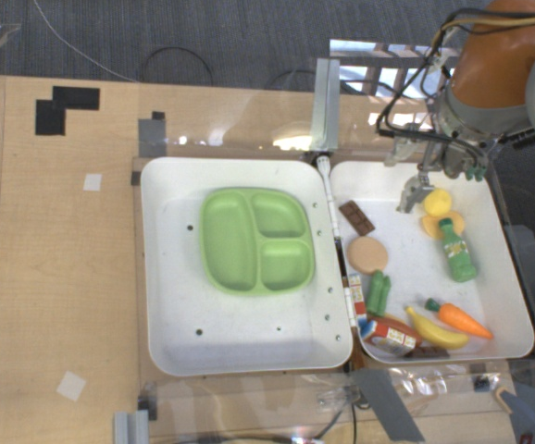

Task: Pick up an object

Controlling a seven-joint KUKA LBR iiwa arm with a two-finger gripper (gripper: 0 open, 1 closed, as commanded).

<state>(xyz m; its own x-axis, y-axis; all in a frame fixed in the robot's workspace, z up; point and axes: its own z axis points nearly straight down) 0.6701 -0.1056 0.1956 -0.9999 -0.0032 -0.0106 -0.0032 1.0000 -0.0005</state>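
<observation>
Just beside the jaws (416, 195) lies a lemon (437, 202).

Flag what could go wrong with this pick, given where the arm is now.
1. The end effector hangs beside the lemon, which touches the green bottle; closing there may nudge both.
2. The banana, carrot and packets are piled at the right bin's near edge, so a grasp there could snag two.

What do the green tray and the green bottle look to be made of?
Green tray: probably moulded plastic, matte with a soft sheen, one even colour, rounded compartment edges. Green bottle: likely glossy plastic toy, uniform green with a bright highlight; too small to be sure.
</observation>
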